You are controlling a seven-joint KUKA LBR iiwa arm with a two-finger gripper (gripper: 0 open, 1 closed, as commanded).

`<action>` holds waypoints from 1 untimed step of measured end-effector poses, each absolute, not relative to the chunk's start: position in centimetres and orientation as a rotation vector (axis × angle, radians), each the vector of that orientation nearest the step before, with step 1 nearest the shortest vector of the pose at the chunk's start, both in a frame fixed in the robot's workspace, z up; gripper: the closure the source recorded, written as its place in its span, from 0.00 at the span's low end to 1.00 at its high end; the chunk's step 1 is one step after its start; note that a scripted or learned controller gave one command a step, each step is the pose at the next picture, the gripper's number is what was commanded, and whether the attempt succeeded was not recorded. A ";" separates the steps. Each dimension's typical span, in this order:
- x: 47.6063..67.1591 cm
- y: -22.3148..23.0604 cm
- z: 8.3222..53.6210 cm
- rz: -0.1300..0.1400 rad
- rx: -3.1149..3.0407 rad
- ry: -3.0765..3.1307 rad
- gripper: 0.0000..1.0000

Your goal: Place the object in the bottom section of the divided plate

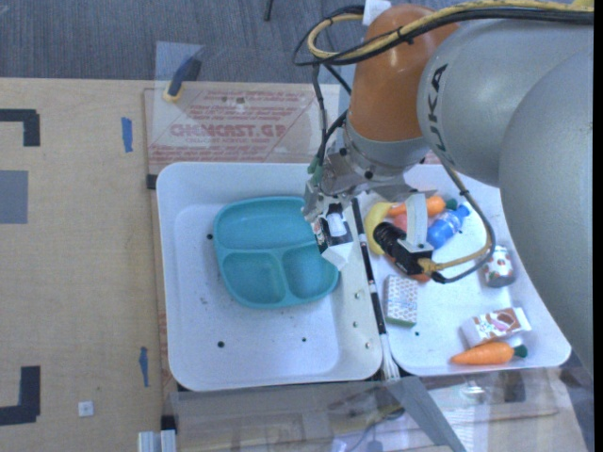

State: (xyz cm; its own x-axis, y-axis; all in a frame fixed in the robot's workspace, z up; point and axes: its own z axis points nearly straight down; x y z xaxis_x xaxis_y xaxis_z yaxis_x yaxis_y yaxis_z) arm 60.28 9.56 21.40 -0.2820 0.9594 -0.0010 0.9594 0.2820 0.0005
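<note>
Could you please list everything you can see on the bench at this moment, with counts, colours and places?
divided plate: one, teal, in the left bin
left bin: one, white, bench centre
right bin: one, white, beside the left bin
carrot: one, orange, right bin's near edge
small carton: one, white and red, just above the carrot
bottle: one, blue, right bin's far part
sponge: one, pale dotted, right bin's left side
arm: one, grey with orange band, from the right
gripper: one, over the plate's right rim
</note>
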 end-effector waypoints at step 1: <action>60.3 9.6 21.4 0.000 1.880 2.515 0.00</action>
State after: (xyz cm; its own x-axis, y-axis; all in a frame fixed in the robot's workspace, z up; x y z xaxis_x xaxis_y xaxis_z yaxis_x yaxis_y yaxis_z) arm 60.28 9.61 21.42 -0.2830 0.9591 -0.0011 0.9591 0.2830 0.0007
